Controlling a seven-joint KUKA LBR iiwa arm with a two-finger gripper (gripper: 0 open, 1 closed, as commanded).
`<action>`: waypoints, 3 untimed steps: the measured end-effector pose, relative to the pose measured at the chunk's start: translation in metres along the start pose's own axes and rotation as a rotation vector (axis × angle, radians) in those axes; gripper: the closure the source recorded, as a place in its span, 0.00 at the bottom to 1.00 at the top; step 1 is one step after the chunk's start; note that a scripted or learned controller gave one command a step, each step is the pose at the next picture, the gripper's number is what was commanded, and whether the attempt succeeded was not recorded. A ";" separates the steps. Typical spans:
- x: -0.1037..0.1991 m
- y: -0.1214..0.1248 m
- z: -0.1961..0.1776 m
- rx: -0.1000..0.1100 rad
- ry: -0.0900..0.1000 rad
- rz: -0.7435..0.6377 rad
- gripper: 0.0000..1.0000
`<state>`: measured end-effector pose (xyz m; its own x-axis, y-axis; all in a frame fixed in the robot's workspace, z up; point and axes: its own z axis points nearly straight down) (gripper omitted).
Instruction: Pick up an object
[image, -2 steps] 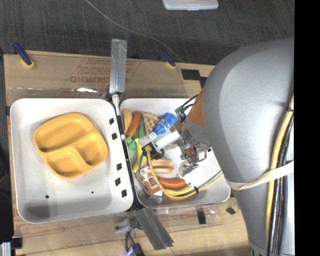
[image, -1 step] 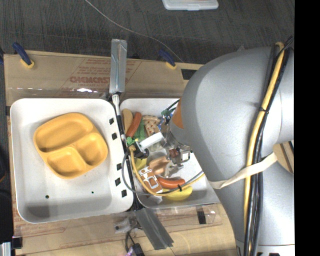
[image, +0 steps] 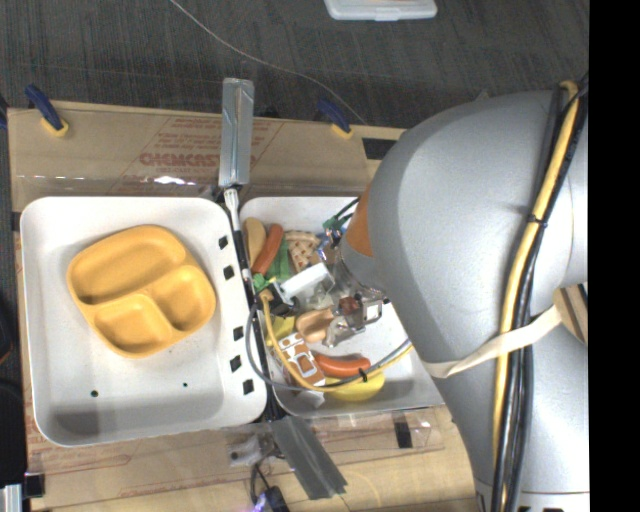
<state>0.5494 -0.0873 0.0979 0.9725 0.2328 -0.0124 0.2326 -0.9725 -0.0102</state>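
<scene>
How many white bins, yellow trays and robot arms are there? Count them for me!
White bins: 2, the left bin and the right bin
Yellow divided trays: 1, the yellow tray, lying in the left bin
Robot arms: 1, the grey arm, reaching over the right bin's pile of toy food
Total: 4

Arm (image: 480, 260) crowds right bin (image: 300, 205); left bin (image: 60, 400) seemingly open.

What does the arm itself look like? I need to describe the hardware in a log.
The arm is bulky, rounded and smooth grey, with an orange band just above the wrist. A yellow and black cable bundle runs down its side, crossed by a beige strap. The gripper is small, metallic and cluttered with wires.
</scene>
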 end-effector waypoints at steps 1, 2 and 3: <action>0.087 -0.002 -0.098 -0.009 0.017 0.017 1.00; 0.097 0.018 -0.173 -0.010 0.011 -0.221 1.00; 0.058 0.045 -0.213 -0.009 0.006 -0.574 1.00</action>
<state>0.6195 -0.1190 0.3093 0.6906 0.7233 -0.0015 0.7233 -0.6905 -0.0051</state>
